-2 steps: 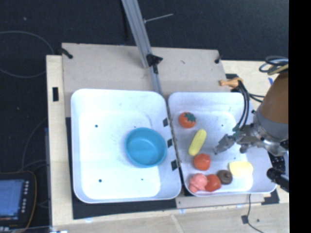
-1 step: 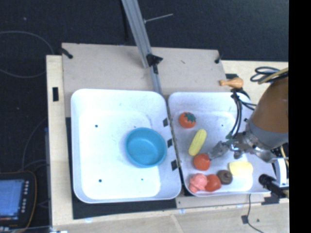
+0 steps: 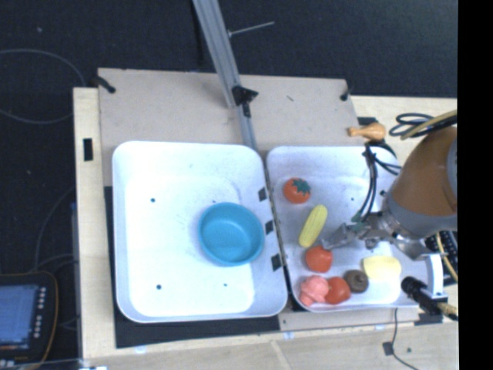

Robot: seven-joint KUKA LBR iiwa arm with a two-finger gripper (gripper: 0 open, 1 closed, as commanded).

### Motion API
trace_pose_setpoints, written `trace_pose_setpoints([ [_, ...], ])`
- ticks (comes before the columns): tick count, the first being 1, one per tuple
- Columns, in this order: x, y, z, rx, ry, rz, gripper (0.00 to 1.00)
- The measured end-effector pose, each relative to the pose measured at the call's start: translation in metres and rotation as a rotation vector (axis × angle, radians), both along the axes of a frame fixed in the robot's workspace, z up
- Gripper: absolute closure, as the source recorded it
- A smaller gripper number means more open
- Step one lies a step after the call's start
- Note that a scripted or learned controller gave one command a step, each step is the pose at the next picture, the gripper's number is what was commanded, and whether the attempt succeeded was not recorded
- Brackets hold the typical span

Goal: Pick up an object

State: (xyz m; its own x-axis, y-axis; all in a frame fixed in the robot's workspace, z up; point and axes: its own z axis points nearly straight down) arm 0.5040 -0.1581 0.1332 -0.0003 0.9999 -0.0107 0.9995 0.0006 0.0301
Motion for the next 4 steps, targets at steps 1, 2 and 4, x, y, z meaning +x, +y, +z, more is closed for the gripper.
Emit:
trace_pose_setpoints([
  [1,-0.001,0.000,0.006,0.001,0.003,-0.010,1.00],
  [2,0.010,0.003,0.057,0.011,0.024,0.005,1.00],
  [4,0.018,0.004,0.147,0.010,0.025,0.008,1.00],
])
